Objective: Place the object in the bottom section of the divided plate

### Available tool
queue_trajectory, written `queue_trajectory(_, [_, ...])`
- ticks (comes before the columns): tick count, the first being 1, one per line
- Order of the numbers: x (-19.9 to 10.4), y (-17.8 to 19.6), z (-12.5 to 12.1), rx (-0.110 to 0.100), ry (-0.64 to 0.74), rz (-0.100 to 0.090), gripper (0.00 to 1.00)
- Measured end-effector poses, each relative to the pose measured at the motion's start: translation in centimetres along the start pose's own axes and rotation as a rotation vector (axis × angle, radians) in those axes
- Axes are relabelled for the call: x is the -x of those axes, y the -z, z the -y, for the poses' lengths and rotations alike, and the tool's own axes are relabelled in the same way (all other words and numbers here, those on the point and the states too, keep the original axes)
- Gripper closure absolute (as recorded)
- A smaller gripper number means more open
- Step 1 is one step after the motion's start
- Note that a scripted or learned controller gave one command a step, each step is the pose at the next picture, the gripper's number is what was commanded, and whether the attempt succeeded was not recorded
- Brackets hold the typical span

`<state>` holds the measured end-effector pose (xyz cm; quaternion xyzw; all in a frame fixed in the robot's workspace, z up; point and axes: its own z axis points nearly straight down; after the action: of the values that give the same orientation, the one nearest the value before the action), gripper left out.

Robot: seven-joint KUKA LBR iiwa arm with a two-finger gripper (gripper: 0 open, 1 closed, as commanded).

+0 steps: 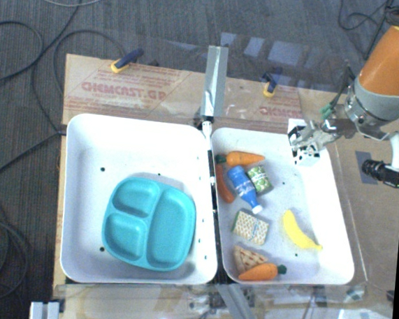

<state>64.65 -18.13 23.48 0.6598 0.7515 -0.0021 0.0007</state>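
A turquoise divided plate [151, 222] lies in the left bin [88, 145], with two small sections on its left and one large section on its right. The right bin [333, 224] holds a carrot [245, 159], a blue bottle [242, 186], a green can [259, 178], a cracker [250, 227], a yellow banana [299, 231], a waffle piece [247, 256] and a second carrot [260, 270]. My gripper [304, 141] hovers over the right bin's far right corner, above and right of the objects, with nothing seen between its fingers.
A red-orange item [223, 186] lies along the right bin's left wall. A metal post [213, 79] rises behind the seam between the bins. Yellow clamps [127, 58] hold the cardboard backing. Cables trail on the floor at the left.
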Motion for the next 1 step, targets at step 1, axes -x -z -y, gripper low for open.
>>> queue_trajectory(1, [0.0,0.03,-0.01,0.001,0.0,0.0,0.0])
